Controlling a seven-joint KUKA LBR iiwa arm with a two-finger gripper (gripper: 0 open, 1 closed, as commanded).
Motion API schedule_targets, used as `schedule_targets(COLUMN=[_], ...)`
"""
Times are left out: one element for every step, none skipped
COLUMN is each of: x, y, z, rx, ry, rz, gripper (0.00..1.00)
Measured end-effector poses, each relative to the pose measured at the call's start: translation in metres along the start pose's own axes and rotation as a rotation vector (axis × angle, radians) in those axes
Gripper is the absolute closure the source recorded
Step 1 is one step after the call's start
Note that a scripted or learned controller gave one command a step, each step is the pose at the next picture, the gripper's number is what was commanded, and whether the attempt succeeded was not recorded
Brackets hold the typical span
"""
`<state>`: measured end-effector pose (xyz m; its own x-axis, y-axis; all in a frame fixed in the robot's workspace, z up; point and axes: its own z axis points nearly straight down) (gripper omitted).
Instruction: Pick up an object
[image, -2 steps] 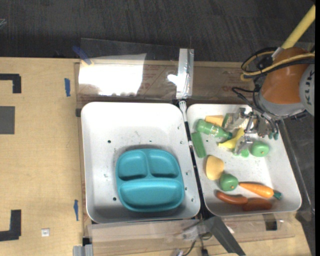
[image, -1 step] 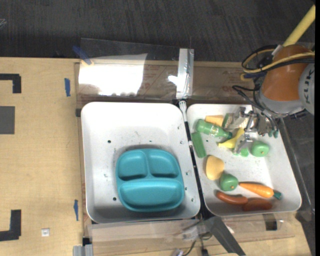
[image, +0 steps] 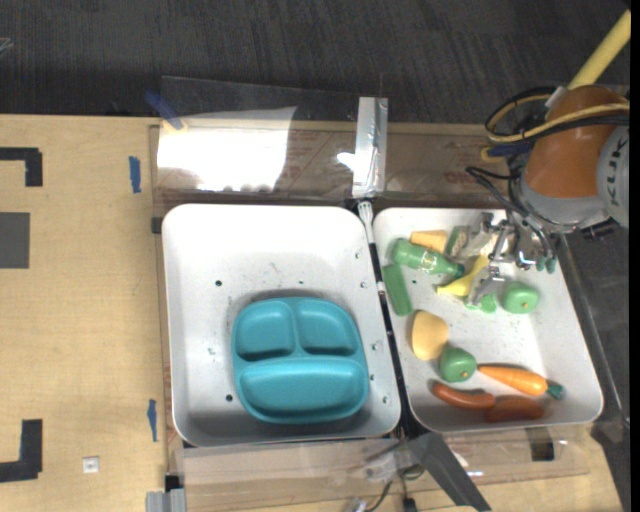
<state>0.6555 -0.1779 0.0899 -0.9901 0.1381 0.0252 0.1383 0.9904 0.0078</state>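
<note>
The arm (image: 570, 165) comes in at about two o'clock, its orange band and a loop of yellow and black cables covering the far right corner of the right bin (image: 580, 345), and its upper part is cut off by the picture's top and right edges. Below it the jaws (image: 497, 262) sit low among the toys at the bin's twelve o'clock end; the metal parts blur into the clutter there, so I cannot tell how far apart they stand or whether anything is caught between them. Just beside them lie a green bottle-like piece (image: 425, 257), a yellow-orange piece (image: 430, 240), a small yellow piece (image: 456, 287) that may be a banana, and a round green toy (image: 520, 298). A long green vegetable (image: 397, 289) hugs the bin's nine o'clock wall. Toward six o'clock are a pale yellow fruit (image: 428, 333), a green ball (image: 458, 364), a carrot (image: 515, 379) and a dark red sausage-like piece (image: 490, 399), close to the near rim. The bin's three o'clock side is bare floor. The left bin (image: 200, 260) holds a teal divided tray (image: 298, 359) toward six o'clock, with bare room from nine through twelve o'clock. A clear plastic sheet (image: 230, 150) glares white on the worktop (image: 70, 300) beyond.
</note>
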Motion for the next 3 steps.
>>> schedule_targets(x=[0.010,0.006,0.027], y=[0.007,0.008,-0.011], z=[-0.001,-0.015,-0.205], rx=[0.009,0.008,0.010], ry=[-0.023,-0.040,-0.046], rz=[0.087,0.088,0.037], gripper=[0.00,1.00,1.00])
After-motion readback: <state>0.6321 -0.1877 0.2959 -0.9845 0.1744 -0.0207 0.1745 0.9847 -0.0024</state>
